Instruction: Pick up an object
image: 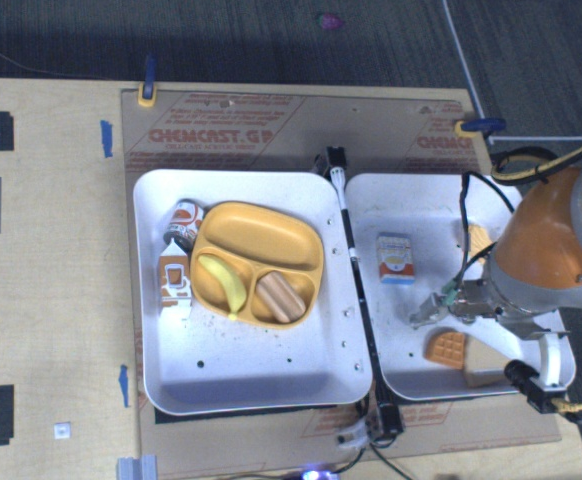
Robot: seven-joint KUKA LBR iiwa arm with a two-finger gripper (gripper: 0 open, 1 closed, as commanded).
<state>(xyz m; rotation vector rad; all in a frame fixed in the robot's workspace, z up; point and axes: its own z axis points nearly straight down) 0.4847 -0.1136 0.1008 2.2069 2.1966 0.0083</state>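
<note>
My gripper [427, 314] hangs low in the right bin [411, 383], its fingers pointing left and set a little apart with nothing between them. A waffle piece [447, 347] lies just below and right of the fingertips. A small white and blue carton [396, 257] stands up and to the left of the gripper. A pale orange item [478, 239] shows partly behind the arm's cable near the bin's right side.
The left bin [161, 368] holds a yellow divided tray [256, 230] with a banana [223, 283] and a hot dog [282, 299], plus a can [182, 225] and a small orange-white carton [174, 278]. The orange-banded arm [546, 243] covers the right bin's right edge.
</note>
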